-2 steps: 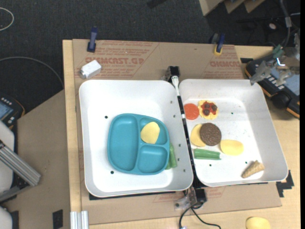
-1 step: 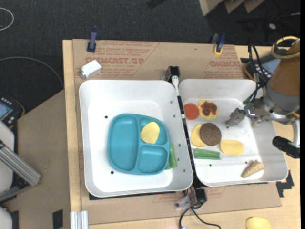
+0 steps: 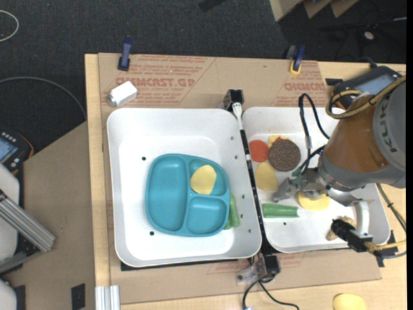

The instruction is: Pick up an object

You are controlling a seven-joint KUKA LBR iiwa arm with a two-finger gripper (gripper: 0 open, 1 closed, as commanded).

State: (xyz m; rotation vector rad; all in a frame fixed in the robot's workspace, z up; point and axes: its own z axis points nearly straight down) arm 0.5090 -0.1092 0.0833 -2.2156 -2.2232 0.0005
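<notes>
Gripper (image 3: 293, 187) sits low over the right bin (image 3: 381, 219), and you cannot tell from this angle how it is set — the grey metal at the tip blurs into one shape. You have no object visibly caught in it. Just beside the tip toward the near edge of the bench lies a green bean-like piece (image 3: 279, 210), and on the arm's side of the tip a flat yellow piece (image 3: 314, 203) peeks from under the wrist. Toward the left bin (image 3: 129, 192) from the tip, very close, rests a pale yellow oval piece (image 3: 265, 177). Beyond the tip, toward the far wall, you see a brown round patty (image 3: 284, 154) with a red-orange disc (image 3: 259, 150) touching its side. Well off across the divider, the left bin holds a teal divided plate (image 3: 171, 196) — a yellow piece (image 3: 204, 179) lies in one of its compartments, and a green strip (image 3: 233, 212) lies against its edge.
</notes>
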